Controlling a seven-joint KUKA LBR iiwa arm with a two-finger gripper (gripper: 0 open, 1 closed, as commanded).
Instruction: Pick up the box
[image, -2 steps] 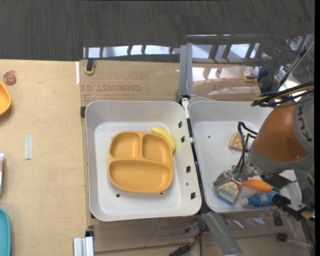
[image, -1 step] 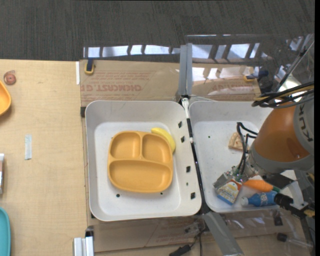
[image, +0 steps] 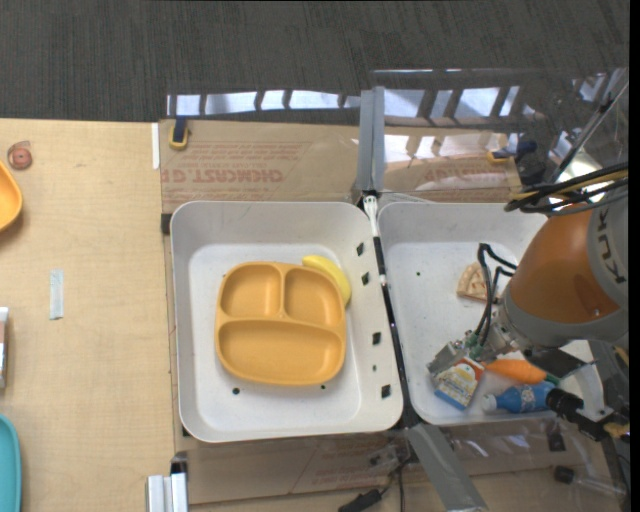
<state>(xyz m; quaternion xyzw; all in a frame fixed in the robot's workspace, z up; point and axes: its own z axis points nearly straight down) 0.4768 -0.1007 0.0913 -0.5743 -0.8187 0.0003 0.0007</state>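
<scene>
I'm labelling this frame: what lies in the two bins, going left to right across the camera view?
Orange divided plate → yellow piece behind its corner → small box → gripper → blue bottle.

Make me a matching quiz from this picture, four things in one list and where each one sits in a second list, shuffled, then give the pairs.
Things:
1. divided orange plate
2. box
3. wedge-shaped tan piece
4. yellow piece

Places:
A. near edge of the right bin, beside a carrot
B. middle of the left bin
C. against the plate's far right corner
D. further back in the right bin

Pairs: 1-B, 2-A, 3-D, 4-C
</scene>
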